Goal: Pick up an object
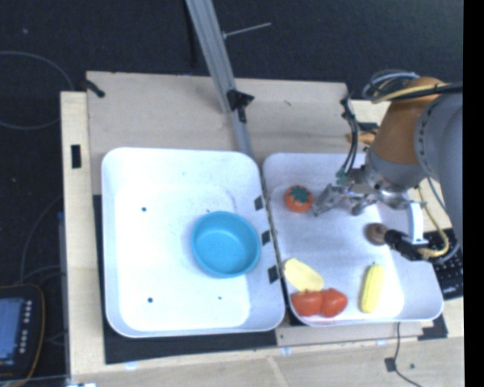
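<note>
White bins on bench, tool [327,202] beside tomato [298,198], grip state unclear, blue bowl [224,243] left

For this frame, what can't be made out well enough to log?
- End effector in the camera view: too small and blurred to tell how the fingers stand, or whether it touches the small tomato.
- Small brown object in the right bin: too small to identify.
- Arm: cut off at the right.
</note>
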Controlling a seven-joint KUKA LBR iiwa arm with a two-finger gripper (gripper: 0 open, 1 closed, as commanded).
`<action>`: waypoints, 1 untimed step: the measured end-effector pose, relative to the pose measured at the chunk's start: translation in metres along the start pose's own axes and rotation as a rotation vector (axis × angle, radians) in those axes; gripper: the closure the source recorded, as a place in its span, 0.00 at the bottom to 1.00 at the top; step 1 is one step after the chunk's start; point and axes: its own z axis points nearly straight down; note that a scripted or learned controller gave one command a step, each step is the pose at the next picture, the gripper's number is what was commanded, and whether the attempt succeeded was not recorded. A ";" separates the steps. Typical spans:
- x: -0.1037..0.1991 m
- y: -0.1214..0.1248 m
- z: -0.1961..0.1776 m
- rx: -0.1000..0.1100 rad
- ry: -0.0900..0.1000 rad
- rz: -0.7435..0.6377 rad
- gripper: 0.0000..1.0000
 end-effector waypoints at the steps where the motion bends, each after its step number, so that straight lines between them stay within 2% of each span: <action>1: -0.001 0.002 -0.014 -0.007 0.000 0.002 1.00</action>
